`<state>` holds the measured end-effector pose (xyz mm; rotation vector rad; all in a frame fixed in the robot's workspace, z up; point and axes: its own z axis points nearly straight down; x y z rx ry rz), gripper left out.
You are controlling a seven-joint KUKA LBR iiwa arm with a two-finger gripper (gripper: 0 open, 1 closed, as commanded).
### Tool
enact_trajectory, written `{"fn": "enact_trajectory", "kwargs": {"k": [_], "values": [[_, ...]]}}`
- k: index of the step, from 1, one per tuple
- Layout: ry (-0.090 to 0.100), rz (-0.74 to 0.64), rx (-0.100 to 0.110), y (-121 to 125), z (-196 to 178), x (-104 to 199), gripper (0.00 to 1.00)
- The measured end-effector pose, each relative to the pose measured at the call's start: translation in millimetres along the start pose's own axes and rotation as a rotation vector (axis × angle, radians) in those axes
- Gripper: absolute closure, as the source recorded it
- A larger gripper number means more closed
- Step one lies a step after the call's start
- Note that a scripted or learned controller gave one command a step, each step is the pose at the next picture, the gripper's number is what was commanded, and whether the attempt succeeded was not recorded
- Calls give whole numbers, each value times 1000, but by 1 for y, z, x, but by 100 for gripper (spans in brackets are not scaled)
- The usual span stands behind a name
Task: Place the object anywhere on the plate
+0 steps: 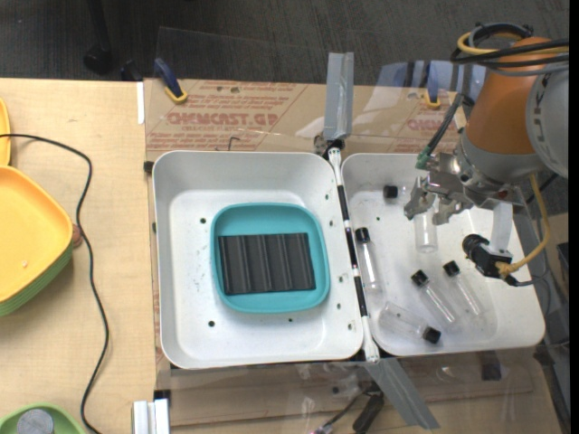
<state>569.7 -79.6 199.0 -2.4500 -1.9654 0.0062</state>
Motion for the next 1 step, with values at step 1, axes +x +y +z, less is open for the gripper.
{"fn": "enact_trajectory", "kwargs": {"k": [1], "values": [[0,0,0,0,0,0,0]]}}
